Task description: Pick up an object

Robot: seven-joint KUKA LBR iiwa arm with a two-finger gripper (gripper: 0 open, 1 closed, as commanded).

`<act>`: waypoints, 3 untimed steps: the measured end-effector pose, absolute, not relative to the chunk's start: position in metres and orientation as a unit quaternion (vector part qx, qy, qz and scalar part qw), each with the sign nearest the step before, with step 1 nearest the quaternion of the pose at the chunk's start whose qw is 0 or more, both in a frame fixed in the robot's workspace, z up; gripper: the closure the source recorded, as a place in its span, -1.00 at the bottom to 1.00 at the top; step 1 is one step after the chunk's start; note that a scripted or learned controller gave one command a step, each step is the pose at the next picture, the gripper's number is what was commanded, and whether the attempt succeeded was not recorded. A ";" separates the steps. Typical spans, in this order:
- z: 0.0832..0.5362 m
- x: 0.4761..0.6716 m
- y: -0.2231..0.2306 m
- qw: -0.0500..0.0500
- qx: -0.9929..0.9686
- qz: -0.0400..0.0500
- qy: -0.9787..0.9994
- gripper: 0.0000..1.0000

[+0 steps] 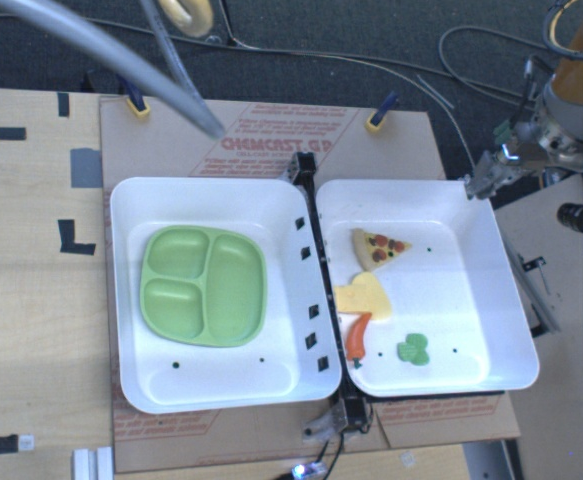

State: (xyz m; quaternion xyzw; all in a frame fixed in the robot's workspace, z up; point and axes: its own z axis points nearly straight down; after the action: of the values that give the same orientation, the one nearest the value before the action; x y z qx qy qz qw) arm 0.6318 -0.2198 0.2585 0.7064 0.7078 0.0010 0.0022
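The right bin [476, 268] holds a pizza slice [378, 248], a yellow cheese wedge [362, 297], an orange carrot-like piece [357, 336] and a green broccoli piece [413, 349]. My gripper [486, 176] hangs at the bin's upper right corner, just outside its rim and away from all of the food pieces. Nothing shows between its fingers, and their state is too small to make out.
The left bin [131, 228] holds a green divided plate [204, 285]. A black clip divider [311, 258] runs between the bins. Both bins rest on a brown board [271, 133]. Cables cross the dark floor [421, 58] behind.
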 end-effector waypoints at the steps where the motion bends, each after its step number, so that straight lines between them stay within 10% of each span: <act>1: 0.247 0.623 -0.163 -0.001 0.706 -0.001 0.709 1.00; 3: 0.237 0.620 -0.060 -0.001 0.705 0.000 0.709 1.00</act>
State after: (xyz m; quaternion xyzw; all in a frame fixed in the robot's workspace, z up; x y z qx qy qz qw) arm 0.6204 -0.0605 0.2374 0.7051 0.7091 0.0001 -0.0008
